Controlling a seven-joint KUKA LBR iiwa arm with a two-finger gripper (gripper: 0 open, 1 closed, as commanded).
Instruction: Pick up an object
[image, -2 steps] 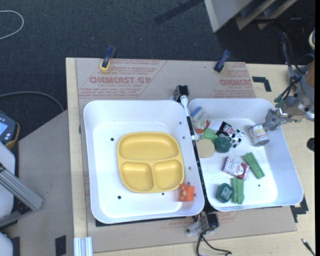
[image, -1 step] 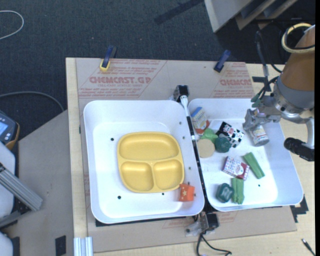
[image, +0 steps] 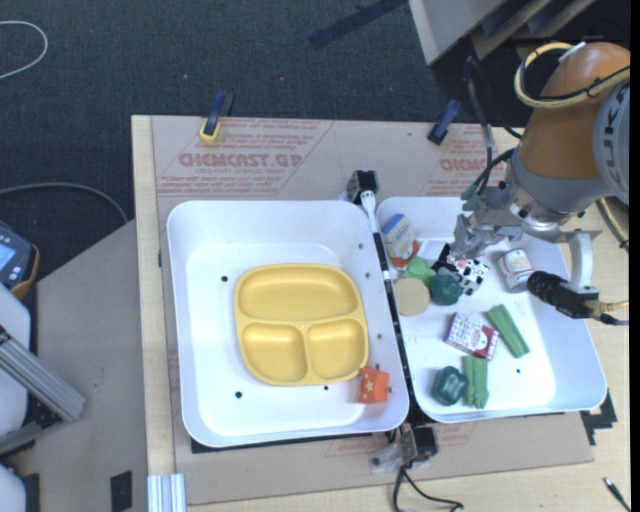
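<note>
My gripper (image: 463, 256) is low in the right bin (image: 570, 385), near its back middle. Its tip hangs directly over a small black-and-white spotted toy (image: 469, 273) and a dark green round piece (image: 445, 289). I cannot make out whether anything is held. Beside them lie a tan disc (image: 412, 297), a white bottle with a blue label (image: 400, 236) and a small white cube (image: 516, 267). Nearer the front are a red-and-white patterned packet (image: 472, 335), a green bar (image: 508, 330), a teal lump (image: 450, 383) and a second green stick (image: 477, 380).
The left bin (image: 200, 300) holds a yellow divided plate (image: 300, 322) and an orange block (image: 373, 385) at its front right corner. The grey arm with its orange band (image: 570, 110) comes in from the upper right. A black fitting (image: 550, 288) juts over the right bin.
</note>
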